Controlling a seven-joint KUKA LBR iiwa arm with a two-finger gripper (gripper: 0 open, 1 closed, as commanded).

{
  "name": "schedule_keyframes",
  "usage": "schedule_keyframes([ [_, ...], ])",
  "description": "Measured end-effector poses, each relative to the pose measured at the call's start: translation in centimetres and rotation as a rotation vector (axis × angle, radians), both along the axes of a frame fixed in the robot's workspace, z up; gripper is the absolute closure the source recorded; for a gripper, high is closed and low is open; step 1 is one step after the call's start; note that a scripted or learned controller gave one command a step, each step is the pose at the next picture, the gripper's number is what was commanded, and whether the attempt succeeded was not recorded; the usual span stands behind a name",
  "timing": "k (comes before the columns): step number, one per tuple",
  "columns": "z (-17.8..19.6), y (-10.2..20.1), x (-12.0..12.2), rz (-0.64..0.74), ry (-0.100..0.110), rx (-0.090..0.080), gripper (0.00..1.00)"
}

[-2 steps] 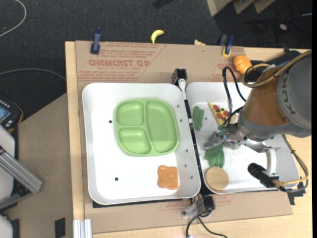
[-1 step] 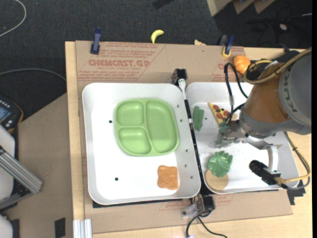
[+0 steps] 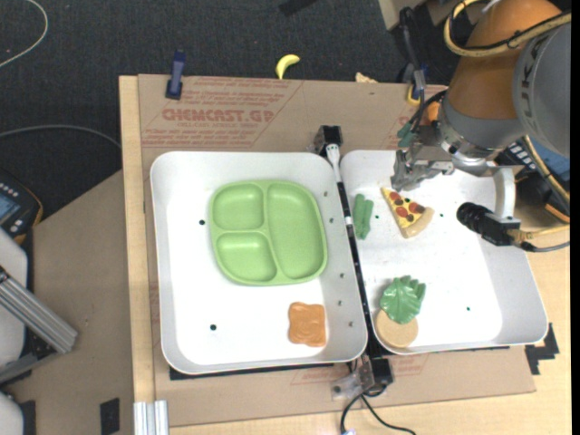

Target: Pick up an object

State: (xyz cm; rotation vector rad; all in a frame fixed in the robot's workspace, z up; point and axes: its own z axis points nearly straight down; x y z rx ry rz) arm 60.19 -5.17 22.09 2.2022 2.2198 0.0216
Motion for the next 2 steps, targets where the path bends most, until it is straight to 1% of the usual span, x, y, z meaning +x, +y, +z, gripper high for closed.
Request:
schedule_keyframes([
  [1,14.4,11.8,2.2,0.008,-0.002,0.007,1.0],
  [2,22.0,21.4,4.2,0.003,0.007,0.006,1.0],
])
